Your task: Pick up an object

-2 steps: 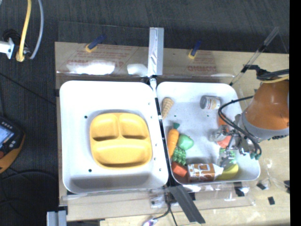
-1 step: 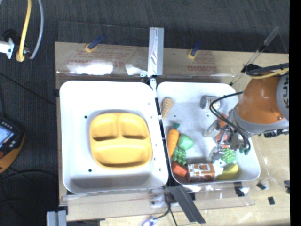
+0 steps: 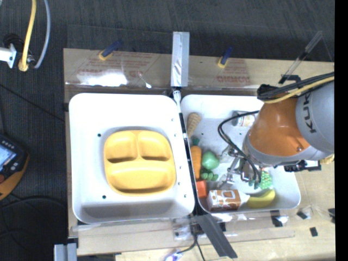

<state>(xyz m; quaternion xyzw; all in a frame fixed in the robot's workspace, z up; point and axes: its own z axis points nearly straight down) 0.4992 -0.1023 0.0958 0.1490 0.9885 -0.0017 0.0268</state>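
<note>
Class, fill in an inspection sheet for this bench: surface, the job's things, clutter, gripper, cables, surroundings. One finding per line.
Surface: bench bears left bin and right bin.
Job's things: in right bin, carrot, green vegetable, brown carton, banana, cone.
Clutter: yellow divided tray in left bin.
Gripper: gripper low in right bin; grasp unclear.
Cables: black cables on the arm; yellow hose on floor.
Surroundings: dark floor.

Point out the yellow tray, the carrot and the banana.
yellow tray [image 3: 140, 162]: camera view, middle divider ridge.
carrot [image 3: 196, 157]: camera view, middle of its orange body.
banana [image 3: 262, 198]: camera view, its visible curved side.
</note>
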